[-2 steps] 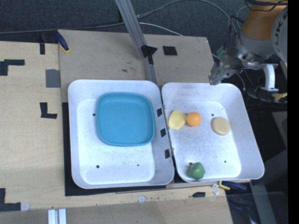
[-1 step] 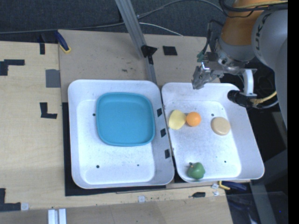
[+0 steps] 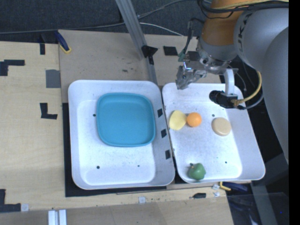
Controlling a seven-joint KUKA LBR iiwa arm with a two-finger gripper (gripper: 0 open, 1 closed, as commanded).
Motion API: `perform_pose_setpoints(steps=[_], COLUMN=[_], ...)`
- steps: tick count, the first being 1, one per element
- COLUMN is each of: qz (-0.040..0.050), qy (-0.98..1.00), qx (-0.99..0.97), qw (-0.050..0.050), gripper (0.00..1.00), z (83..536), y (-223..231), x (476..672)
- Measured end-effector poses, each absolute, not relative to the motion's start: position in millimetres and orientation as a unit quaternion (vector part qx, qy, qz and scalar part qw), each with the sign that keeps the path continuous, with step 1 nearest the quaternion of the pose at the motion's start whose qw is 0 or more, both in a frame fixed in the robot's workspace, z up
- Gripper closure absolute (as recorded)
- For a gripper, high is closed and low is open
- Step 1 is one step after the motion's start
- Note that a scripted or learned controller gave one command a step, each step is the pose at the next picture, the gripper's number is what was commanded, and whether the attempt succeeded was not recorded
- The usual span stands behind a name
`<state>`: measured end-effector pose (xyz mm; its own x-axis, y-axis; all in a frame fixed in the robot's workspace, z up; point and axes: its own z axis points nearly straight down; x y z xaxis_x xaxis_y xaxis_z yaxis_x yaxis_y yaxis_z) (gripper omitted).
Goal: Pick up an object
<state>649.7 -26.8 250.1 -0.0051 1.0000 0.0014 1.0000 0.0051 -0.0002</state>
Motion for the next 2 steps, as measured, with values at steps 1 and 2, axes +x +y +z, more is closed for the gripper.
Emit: perform_pose_setpoints(steps=[1, 2], qz=[0.0004, 0.0001], qy=[-0.709, -0.709], qx=[-0.706, -0.705], qw=[0.001, 0.001], gripper=[1.00, 1.00], z=[233.6, 227.7], y=[23.1, 74.7], x=[645.8, 631.2])
